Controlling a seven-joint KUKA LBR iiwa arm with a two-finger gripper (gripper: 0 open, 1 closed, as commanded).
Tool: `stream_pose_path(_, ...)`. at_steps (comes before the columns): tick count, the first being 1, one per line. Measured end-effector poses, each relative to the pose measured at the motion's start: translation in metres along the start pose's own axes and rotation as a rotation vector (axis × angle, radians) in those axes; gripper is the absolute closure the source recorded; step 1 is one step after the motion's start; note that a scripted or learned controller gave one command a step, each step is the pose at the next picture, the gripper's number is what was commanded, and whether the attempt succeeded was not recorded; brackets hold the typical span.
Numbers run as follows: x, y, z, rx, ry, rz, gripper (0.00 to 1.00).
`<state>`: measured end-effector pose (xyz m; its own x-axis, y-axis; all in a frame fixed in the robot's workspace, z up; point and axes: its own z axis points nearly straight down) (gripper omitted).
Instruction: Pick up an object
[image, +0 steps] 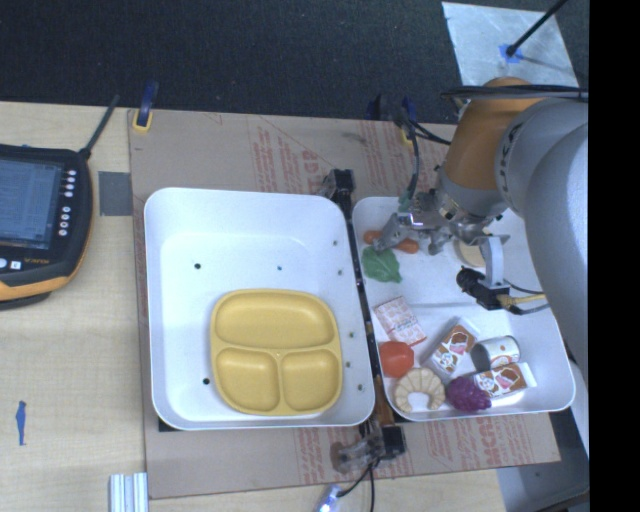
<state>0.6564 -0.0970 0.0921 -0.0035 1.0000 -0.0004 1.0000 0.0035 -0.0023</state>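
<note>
My gripper (412, 232) hangs low over the far left corner of the right bin (545, 330), under the orange wrist band. An orange toy (385, 238) lies right at its fingertips, and a green leafy toy (381, 265) sits just in front of it. Further forward in the same bin lie a red-and-white packet (399, 320), a red tomato (396, 357), a cream shell-shaped piece (419, 390), a purple piece (467, 393) and small cartons (453, 349). Whether anything sits between the fingers is hidden.
The left bin (180, 260) holds a yellow divided plate (277, 352). A tablet with an orange case (35, 220) lies on the bench at far left. The grey arm body (550, 190) covers the right bin's far right side.
</note>
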Motion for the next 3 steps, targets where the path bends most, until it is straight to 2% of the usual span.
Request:
stream_pose_path(2, 0.002, 0.0, 0.0, 0.001, 0.001, -0.001, 0.0)
stream_pose_path(3, 0.001, 0.0, -0.011, 0.003, 0.0, -0.003, 1.0)
